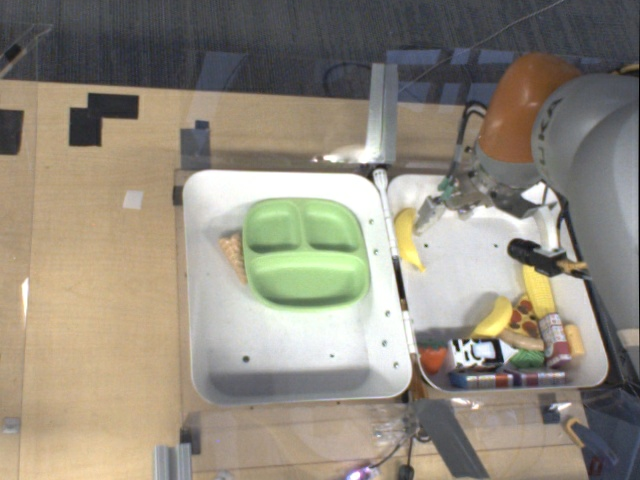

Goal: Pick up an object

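Banana (pixel 405 238), right bin's left wall; tool (pixel 440 206) just right, grip state unreadable. Step: approach; next, descend onto it.

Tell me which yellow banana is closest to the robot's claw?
The banana leaning on the right bin's left wall, right below the gripper. The other banana lies lower down in the pile of toys.

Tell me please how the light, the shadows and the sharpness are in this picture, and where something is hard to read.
Camera view: even, soft light overall; a grey shadow lies on the floor of the left bin below the green divided tray; a bright glare spot sits on the metal post behind the bins; the gripper looks slightly blurred; the small toys piled in the right bin are too small to read.
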Controlling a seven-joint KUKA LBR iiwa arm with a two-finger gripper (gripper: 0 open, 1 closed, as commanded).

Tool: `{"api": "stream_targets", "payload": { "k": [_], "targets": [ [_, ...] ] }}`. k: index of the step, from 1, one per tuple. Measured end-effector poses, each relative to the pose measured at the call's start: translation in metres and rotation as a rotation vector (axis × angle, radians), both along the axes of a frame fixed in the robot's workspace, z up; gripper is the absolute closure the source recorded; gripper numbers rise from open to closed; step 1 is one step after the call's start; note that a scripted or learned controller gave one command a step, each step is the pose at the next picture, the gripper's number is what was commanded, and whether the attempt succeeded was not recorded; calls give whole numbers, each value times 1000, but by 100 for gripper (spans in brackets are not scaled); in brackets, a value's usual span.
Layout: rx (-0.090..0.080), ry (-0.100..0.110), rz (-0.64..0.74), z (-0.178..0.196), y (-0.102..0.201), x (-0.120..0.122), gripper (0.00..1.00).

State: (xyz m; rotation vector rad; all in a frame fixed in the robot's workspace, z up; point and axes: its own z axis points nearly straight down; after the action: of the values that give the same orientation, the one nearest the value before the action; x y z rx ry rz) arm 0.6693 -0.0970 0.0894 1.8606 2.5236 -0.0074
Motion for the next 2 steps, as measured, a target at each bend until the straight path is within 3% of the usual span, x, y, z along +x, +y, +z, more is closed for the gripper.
{"api": "stream_targets", "payload": {
  "k": [1, 2],
  "targets": [
    [5, -10, 30, 0, 4, -12, 0],
    [8, -9, -39, 0, 4, -14, 0]
  ]
}}
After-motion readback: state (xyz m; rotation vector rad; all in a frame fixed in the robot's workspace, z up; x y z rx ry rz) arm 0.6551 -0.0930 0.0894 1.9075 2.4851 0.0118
